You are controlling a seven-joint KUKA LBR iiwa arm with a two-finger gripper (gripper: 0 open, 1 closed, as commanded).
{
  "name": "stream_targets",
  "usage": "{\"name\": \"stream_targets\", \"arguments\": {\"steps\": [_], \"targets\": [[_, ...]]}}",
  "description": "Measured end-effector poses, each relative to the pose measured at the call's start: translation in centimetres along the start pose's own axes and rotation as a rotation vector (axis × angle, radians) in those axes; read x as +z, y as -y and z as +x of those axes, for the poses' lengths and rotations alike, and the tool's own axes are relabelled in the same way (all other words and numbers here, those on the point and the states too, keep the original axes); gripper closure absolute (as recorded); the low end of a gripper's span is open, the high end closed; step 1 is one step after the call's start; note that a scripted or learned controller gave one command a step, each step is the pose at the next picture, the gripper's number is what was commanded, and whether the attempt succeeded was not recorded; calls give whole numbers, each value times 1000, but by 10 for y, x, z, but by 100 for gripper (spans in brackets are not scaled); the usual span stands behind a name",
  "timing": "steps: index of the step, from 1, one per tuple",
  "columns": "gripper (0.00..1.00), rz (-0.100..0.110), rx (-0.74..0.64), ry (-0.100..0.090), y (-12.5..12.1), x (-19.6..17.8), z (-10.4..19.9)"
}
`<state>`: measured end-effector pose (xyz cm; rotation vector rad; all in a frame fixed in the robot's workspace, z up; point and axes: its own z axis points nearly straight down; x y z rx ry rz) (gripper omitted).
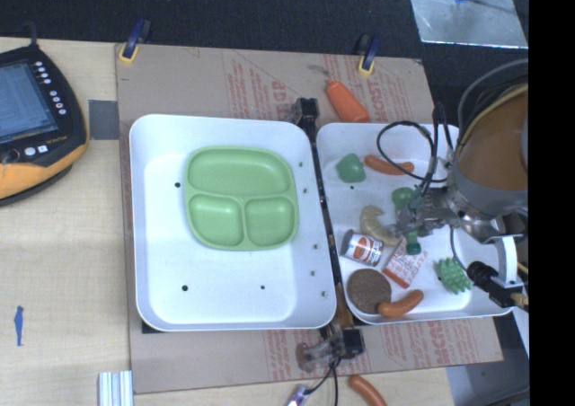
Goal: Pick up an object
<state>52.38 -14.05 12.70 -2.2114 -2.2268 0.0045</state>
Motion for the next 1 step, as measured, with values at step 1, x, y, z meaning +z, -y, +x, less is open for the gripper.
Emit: {"name": "stream_targets", "arguments": {"steps": [1], "targets": [[100,-2,3,-1,-56,-65,60]]}}
